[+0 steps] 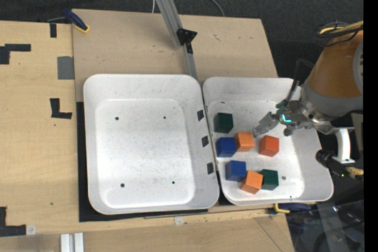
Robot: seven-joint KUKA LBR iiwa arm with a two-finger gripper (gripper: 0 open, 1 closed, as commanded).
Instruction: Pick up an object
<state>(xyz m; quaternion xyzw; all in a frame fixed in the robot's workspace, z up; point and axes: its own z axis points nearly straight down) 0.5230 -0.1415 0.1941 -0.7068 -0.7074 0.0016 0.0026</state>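
The right bin (254, 90) holds several small cubes. A dark green cube (223, 122) lies near its left wall, with a blue cube (225, 146) below it. An orange cube (245, 140) and a red-orange cube (269, 145) sit side by side in the middle. Toward the front lie another blue cube (235, 170), an orange cube (253, 181) and a dark green cube (270, 179). My gripper (264, 125) reaches in from the right, slanting down-left, its tip just above and right of the middle orange cube. Nothing is seen held in it.
The left bin (142, 144) lies beside the right one, their rims touching. A slanted metal pole (168, 3) crosses the bench behind the bins. The arm's orange band (336, 74) and cables (339, 156) hang over the right bin's right edge.
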